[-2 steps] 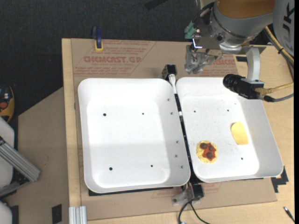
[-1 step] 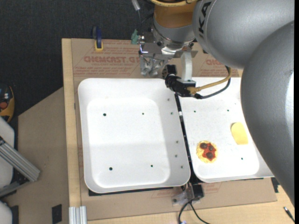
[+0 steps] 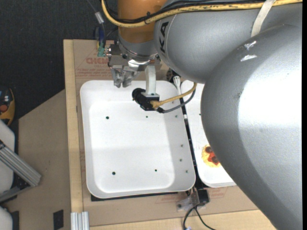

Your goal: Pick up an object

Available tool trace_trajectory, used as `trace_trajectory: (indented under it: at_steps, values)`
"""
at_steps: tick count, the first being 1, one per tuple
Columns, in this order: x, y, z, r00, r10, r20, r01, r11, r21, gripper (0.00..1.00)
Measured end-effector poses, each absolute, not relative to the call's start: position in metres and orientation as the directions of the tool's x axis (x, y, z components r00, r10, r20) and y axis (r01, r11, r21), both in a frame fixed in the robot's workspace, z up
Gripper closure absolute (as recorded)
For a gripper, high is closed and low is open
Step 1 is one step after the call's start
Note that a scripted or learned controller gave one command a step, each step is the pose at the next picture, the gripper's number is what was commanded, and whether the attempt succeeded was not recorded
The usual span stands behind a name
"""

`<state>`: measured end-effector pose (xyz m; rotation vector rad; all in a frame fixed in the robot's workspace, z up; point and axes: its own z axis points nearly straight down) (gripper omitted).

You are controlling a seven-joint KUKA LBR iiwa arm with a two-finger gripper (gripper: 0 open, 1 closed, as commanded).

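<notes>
From my console I see the arm [image 3: 225, 56] reaching in from the right and covering much of the right bin [image 3: 213, 178], its orange band [image 3: 144, 4] sitting over the far edge of the left bin [image 3: 136, 143]. The jaws [image 3: 122, 78] hang at the far-left corner of that bin, over its rim — I cannot tell how far open they are, and I see nothing between them. Just right of them a pale post [image 3: 150, 83] drops down to a black fitting [image 3: 144, 99] with a tan cable [image 3: 177, 97] curling off toward the right.

The left bin's floor shows white with a few small dark dots. The one object I can make out is a red and yellow item [image 3: 209, 155] in the right bin, on its left side toward the near end, partly hidden under the arm and well apart from the jaws. Both bins rest on a brown cardboard-covered surface [image 3: 72, 128].
</notes>
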<state>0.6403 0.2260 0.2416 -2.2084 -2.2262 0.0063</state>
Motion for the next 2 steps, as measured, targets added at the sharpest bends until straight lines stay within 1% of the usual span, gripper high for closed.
trace_trajectory:
  at_steps: [1,2]
  values:
    - [0.6294,0.2247,0.3014,-0.002,1.000,0.002,1.000,0.002,0.006,1.00]
    - [0.6313,0.2250,0.3106,-0.002,1.000,0.001,1.000,0.002,0.004,1.00]
